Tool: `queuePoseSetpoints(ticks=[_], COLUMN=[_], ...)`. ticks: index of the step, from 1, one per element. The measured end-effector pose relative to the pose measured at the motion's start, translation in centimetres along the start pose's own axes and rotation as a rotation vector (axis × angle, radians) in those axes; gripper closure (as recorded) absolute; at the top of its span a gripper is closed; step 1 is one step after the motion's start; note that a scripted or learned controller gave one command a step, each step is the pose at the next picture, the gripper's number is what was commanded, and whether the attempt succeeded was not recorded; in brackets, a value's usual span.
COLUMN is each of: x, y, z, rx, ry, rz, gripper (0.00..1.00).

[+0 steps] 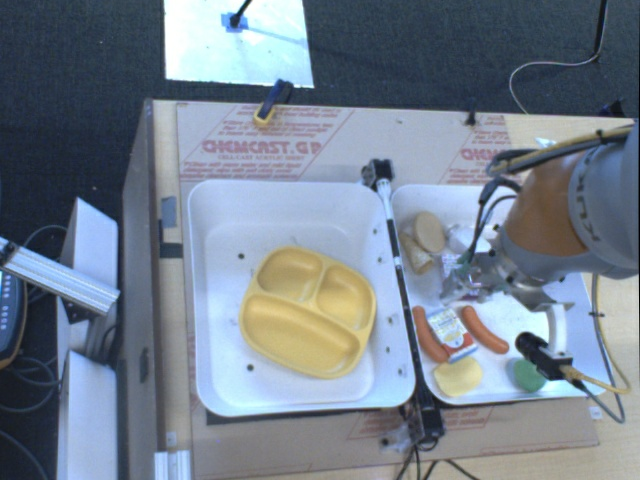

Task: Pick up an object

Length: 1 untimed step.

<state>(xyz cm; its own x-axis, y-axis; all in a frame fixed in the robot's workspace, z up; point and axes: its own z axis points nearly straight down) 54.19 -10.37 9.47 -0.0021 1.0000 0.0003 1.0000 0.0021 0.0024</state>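
Overhead, at a slant: two shallow white bins side by side on a bench. Left bin (215, 268) bearing a yellow divided tray (308, 311), three compartments, lying flat near the bin's middle. Right bin (500, 393) bearing several small items: a tan bread-like piece (428, 233) near the upper left; an orange sausage-shaped piece (430, 334) beside the divider; a second orange piece (485, 329) well to its right; a small red-and-white packet (456, 330) between the two; a pale yellow piece (458, 376) near the lower rim; a green piece (526, 374) just right of it. Grey arm with orange band (545, 213) reaching in from the right, wrist bent down over the right bin. Gripper (463, 280) low above the bin floor, just above the orange pieces, nothing visibly between its parts. Open or closed: cannot tell, tips blurred against clutter.
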Motion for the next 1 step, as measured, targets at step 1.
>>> queuePoseSetpoints(ticks=[1], x=[5.69], y=[1.34], z=[-9.04], rx=[-0.001], ry=[0.0], rz=[-0.002], gripper=[1.0])
